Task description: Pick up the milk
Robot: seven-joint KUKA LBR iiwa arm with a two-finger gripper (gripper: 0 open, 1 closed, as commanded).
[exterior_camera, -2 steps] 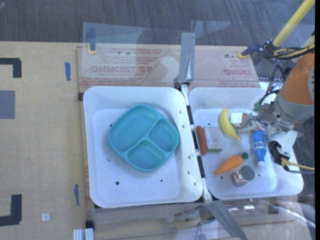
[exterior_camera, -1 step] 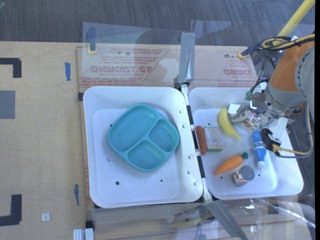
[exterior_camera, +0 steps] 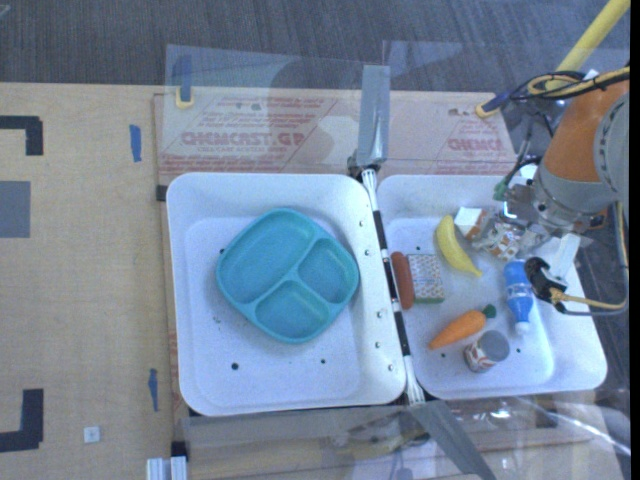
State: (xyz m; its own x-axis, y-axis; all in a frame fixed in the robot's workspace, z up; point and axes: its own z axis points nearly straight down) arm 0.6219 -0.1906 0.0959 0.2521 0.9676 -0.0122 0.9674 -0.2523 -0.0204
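The milk (exterior_camera: 482,230) is a small carton with a white end and a patterned body, lying on its side near the back of the right bin (exterior_camera: 575,363). My gripper (exterior_camera: 517,216) hangs over the carton's right end, at or just above it. The wrist hides where they meet, so I cannot tell whether the two are touching.
Around the milk in the right bin lie a banana (exterior_camera: 454,247), a blue bottle (exterior_camera: 518,295), a carrot (exterior_camera: 460,329), a can (exterior_camera: 486,351), a hot dog (exterior_camera: 402,279) and a speckled square (exterior_camera: 428,277). The left bin (exterior_camera: 200,368) holds a teal divided plate (exterior_camera: 288,274).
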